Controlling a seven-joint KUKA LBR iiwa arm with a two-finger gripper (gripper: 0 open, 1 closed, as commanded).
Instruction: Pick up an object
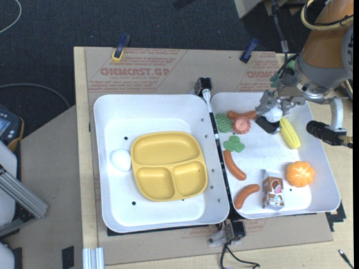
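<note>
Corn cob (289, 133) just beside gripper (270, 118)

1. You have a brown paper-covered board (168, 66) under both bins; its red print reads "CHEMCAST".
2. Two clamps grip its far edge: a yellow-tipped clamp (119, 49) at left, a blue clamp (248, 50) further right.
3. Dark carpet (67, 15) surrounds the bench; a thin cable (19, 7) loops at the top left.
4. A black clip (203, 85) sits at the far end of the seam between the bins, another clip (233, 230) at the near end.
</note>
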